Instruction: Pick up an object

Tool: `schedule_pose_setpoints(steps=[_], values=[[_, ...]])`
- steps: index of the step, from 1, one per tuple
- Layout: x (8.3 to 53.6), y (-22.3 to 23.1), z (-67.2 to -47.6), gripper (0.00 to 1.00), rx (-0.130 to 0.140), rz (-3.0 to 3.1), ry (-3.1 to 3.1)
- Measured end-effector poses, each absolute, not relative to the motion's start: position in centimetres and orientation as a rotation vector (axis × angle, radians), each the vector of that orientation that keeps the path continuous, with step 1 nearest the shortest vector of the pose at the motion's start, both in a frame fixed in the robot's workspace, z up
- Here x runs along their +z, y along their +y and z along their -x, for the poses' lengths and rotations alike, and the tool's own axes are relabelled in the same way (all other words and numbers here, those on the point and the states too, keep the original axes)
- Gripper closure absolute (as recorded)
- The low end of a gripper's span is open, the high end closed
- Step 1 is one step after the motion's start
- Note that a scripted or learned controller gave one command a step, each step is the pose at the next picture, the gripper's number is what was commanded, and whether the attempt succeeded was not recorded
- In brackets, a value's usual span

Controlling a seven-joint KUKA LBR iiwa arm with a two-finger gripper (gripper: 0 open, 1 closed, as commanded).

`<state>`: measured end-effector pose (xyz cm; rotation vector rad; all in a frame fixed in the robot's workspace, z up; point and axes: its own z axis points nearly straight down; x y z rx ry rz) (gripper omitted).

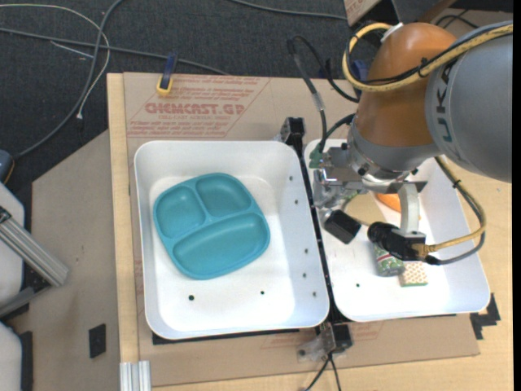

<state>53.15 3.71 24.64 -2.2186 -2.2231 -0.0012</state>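
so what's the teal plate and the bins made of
The teal plate looks like moulded plastic with a matte finish: even colour, soft rounded divider ridges. The white bins look like smooth, slightly glossy plastic, with thin rounded rims; painted metal cannot be ruled out.

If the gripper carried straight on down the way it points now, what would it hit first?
Probably the right bin's white floor near its left wall; the gripper points down there. The black object lies just beside that line; depth is unclear.

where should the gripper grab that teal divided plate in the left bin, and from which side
Probably the raised outer rim of the teal divided plate, from straight above. It lies flat in the left bin, so only the rim gives the fingers an edge. The edge nearest the camera has the most bare bin floor beside it for a finger.
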Motion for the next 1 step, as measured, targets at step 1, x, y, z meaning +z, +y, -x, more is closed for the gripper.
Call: schedule_pose_setpoints(steps=[1], values=[[25.07,8.92,-53.47,1.00,-0.002,2.218,-2.224]])
